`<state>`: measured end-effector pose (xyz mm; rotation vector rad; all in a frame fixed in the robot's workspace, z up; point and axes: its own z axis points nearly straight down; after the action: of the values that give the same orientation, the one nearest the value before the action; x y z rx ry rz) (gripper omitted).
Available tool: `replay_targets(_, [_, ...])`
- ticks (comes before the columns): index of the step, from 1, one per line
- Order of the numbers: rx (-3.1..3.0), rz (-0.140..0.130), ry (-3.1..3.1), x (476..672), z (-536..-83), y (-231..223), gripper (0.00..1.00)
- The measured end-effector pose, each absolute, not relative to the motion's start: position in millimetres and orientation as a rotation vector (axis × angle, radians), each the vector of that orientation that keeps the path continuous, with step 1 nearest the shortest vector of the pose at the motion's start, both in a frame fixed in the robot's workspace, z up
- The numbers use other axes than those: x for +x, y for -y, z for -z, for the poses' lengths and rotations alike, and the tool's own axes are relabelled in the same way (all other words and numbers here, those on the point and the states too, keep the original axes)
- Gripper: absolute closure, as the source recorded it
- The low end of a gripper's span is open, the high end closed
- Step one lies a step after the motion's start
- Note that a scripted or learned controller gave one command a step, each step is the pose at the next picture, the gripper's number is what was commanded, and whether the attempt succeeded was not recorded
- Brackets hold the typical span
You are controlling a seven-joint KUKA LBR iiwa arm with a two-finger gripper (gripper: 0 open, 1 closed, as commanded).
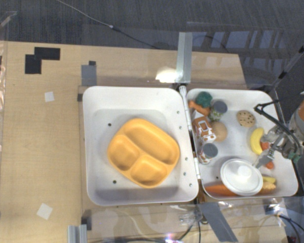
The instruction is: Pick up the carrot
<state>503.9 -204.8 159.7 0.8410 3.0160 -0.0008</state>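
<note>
A: At the near wall of the right bin (292,184), you have the carrot (219,189) lying flat, its long axis running left to right along that wall, partly tucked under the rim of the white bowl (241,176).

B: And the tool?

A: The gripper (274,151) hangs over the right side of the same bin, close to the banana (256,140). The carrot lies to its left and toward the near edge, with the bowl between the two. You have one arm, so there is no choice of side.

B: Are the fingers apart?

A: I cannot tell; the gripper is too small and cluttered here to read. Nothing shows as held.

B: Count it out for me.

A: Two bins. One yellow divided plate (143,157) in the left bin (99,135). In the right bin: one bowl, one banana, one cookie (246,118), one green leafy piece (204,98), and two orange carrot-like pieces, the long one by the near wall and a shorter one (197,107) at the far left corner. A few small items crowd the left side; I cannot name them all.

B: Which do you go for?

A: In my judgement, the long one; you should come in across its axis, keeping off the bowl rim.
</note>
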Motion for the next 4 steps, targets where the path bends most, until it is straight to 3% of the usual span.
replay_targets(1, [0.753, -0.003, -3.019, 526.5, -105, 192, 0.00])
replay_targets(3, [0.664, 0.003, -3.034, 533.0, -98, 172, 0.00])
replay_targets(4, [0.173, 0.005, -3.122, 577.3, -144, 207, 0.00])
